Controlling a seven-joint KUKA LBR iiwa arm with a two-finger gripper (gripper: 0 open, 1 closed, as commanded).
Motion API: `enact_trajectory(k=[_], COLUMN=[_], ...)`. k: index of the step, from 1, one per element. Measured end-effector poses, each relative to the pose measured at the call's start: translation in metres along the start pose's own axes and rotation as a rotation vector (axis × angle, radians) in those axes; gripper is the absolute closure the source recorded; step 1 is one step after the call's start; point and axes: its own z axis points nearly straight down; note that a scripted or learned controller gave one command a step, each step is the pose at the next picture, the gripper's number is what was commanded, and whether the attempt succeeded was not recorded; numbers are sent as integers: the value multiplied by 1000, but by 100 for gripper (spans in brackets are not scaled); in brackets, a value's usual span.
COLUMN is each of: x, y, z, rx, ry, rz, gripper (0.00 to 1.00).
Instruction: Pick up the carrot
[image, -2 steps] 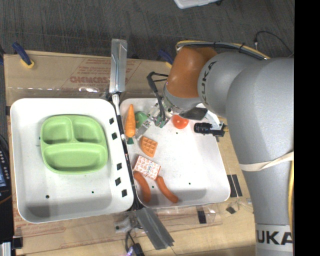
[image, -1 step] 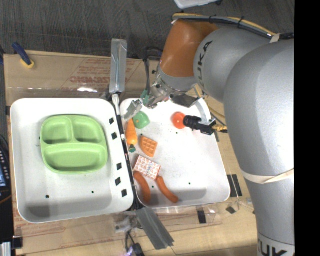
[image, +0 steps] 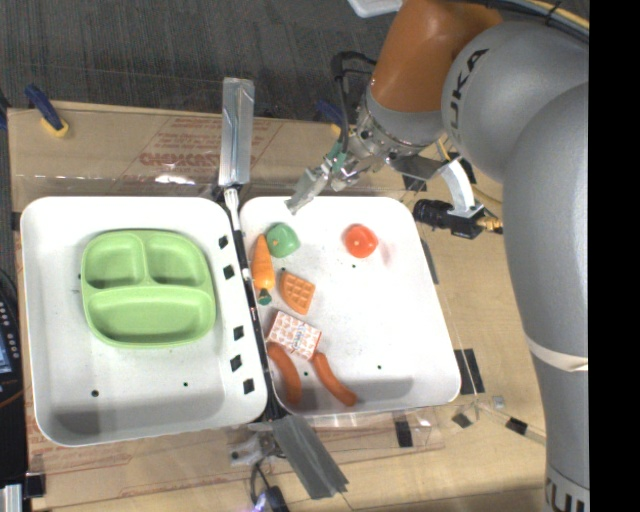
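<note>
**Q:** Where is your gripper, and what is it doing?

**A:** My gripper (image: 303, 193) hangs over the top edge of the right bin (image: 425, 330), at about 11 o'clock of that bin's floor. My arm (image: 480, 90), grey with an orange band, reaches in from the 2 o'clock corner of the scene. The fingers slant down toward 8 o'clock. They look pale and blurred, so I cannot tell whether they are spread or closed. Nothing shows between them, and they touch nothing I can make out.

**Q:** Where is the carrot?

**A:** The carrot (image: 262, 266) lies in the right bin, close along its left wall, at about 10 o'clock of the floor. It is orange with a green end pointing toward 6 o'clock. My gripper is near it, up toward 1 o'clock from it, but apart.

**Q:** What lies around it?

**A:** A green round piece (image: 283, 238) sits just beside the carrot's top end. A waffle (image: 296, 291) lies just beside it at 4 o'clock. Below that is a pink patterned card (image: 295, 335), then two sausages (image: 305, 374) near the bin's bottom edge. A red tomato (image: 360, 240) rests well apart, toward 3 o'clock.

**Q:** And the left bin?

**A:** The left bin (image: 60, 390) holds a green divided tray (image: 148, 287).
</note>
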Motion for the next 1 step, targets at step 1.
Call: enact_trajectory(k=[1], x=[23], y=[10], z=[74], rx=[4], ry=[4], rz=[-388], gripper=[0])
